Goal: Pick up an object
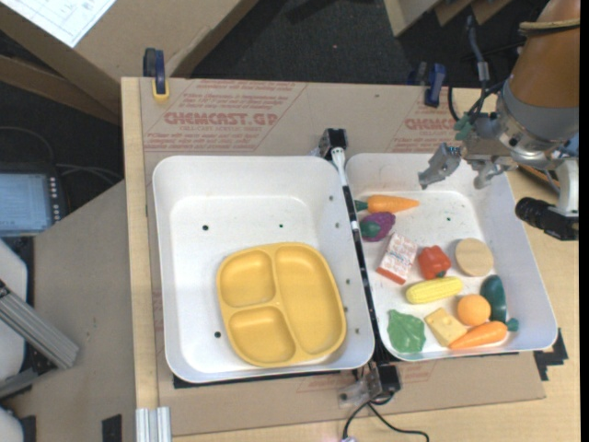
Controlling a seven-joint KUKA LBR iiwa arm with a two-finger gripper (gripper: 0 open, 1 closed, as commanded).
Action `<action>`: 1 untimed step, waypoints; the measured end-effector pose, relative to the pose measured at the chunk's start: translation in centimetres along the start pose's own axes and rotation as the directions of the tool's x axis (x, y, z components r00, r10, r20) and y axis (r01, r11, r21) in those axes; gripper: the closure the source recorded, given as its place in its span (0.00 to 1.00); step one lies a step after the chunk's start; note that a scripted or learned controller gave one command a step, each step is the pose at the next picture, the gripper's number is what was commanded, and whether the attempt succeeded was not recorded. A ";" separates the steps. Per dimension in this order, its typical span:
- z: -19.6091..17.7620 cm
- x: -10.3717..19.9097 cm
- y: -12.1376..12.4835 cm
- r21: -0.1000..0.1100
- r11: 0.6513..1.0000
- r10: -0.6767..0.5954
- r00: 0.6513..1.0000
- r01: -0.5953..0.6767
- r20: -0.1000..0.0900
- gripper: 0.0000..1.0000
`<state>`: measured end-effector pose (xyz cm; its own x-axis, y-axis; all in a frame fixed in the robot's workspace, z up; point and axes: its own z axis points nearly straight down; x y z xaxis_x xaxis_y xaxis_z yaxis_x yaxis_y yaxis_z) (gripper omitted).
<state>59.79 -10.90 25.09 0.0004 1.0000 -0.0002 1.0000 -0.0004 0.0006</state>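
Looking down from above, I see the desk (276,118) under a brown sheet printed with red lettering, and on it two shallow white bins side by side. The left bin (184,210) carries a yellow divided tray (281,304) with three compartments, lying toward the bin's near right corner. The right bin (529,284) holds all the small toy foods.

My arm (549,63) comes in at the upper right, grey below its orange band, and my pincer (467,168) hangs over the far edge of the right bin. Its two fingers are spread wide apart, with nothing between them.

Nearest beneath the pincer is an orange carrot (393,203) lying crosswise at the bin's far end, and just in front of it, against the left wall, sits a purple eggplant (376,226). Toward the middle, a red-and-white packet (398,259) lies beside a red pepper (433,261), and a tan round biscuit (474,257) rests to their right. Below these a yellow corn cob (433,290) lies crosswise. In the near part of the bin I see a green leafy piece (406,331), a yellow cheese wedge (445,325), an orange fruit (473,309), a dark green vegetable (494,293) and a second carrot (479,337) along the near wall.
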 end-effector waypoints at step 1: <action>15.4 0.1 -3.2 -0.004 1.000 0.000 1.000 0.001 0.001 0.00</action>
<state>56.56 -10.84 9.74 -0.0001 1.0000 -0.0014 1.0000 0.0001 0.0050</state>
